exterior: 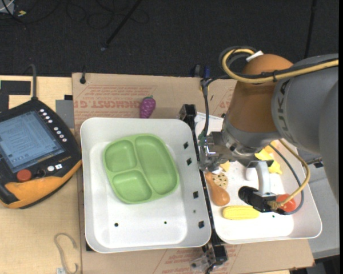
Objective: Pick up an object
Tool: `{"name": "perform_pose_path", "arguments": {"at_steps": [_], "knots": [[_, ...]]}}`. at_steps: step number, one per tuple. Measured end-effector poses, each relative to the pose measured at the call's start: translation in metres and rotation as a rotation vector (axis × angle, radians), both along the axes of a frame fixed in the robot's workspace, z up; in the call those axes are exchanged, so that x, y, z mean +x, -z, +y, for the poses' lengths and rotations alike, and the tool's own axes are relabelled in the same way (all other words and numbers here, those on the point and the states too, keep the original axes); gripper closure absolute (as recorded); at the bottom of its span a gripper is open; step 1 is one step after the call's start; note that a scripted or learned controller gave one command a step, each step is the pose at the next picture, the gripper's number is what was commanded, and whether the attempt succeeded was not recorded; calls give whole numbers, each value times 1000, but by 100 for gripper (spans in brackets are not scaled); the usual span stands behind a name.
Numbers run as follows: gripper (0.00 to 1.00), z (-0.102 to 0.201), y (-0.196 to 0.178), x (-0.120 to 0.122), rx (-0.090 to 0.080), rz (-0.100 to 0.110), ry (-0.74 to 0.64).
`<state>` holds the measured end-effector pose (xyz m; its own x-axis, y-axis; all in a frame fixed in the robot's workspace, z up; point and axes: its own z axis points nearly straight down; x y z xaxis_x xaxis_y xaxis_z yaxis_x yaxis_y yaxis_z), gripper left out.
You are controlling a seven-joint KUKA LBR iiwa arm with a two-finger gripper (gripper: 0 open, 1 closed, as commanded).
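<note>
1. The claw (pixel 212 156) is seen low in the right bin (pixel 300 224), close to its left wall; whether it is open or closed cannot be told.
2. A tan speckled piece (pixel 219 180) is found just below the claw in the view, touched by a brown pear-shaped piece (pixel 219 196).
3. A yellow oblong piece (pixel 240 213) is laid beside the brown one, and an orange-red piece (pixel 287 203) is seen further right.
4. In the left bin (pixel 97 210) a green divided plate (pixel 140 168) is laid flat, well apart from the claw.
5. Behind the left bin, a purple item (pixel 147 106) is seen on the cardboard (pixel 108 99); a control pendant (pixel 26 147) is set at far left.
</note>
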<state>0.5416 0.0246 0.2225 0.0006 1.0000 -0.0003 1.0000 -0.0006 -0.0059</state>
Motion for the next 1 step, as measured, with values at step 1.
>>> {"name": "perform_pose_path", "arguments": {"at_steps": [1], "knots": [[100,-3,-14,4,0,-3,-3]]}}
